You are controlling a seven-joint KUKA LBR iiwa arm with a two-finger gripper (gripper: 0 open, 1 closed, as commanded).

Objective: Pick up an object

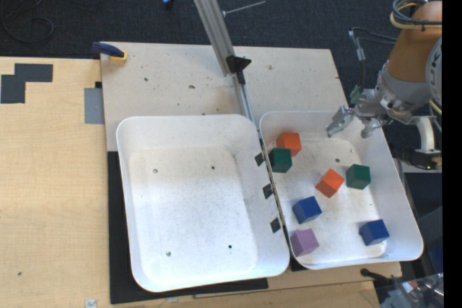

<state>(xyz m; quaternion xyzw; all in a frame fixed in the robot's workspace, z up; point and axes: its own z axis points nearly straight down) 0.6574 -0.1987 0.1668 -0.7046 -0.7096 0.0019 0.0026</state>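
White plastic dominates my view: two shallow bins side by side, the left bin [195,205] and the right bin [404,227], which holds every candidate object. Next in size is the grey arm [411,61] with its orange band, reaching in from the right. I read the gripper [352,123] as hovering over the right bin's far rim, its two fingers spread apart with nothing between them.

The objects are small cubes, all lying loose on the bin floor: an orange cube [289,142] touching a dark green cube [280,160] near the divider, a second orange cube [330,182], a second green cube [358,176], two blue cubes [307,210] [374,231], and a purple cube [304,242] against the near rim.

Procedure, in my judgement: select a cube standing apart from its neighbours, such as the second orange cube. Centre the fingers over it, align them with two flat faces, descend fully, then close. Avoid the touching pair; a finger could land on the neighbour.
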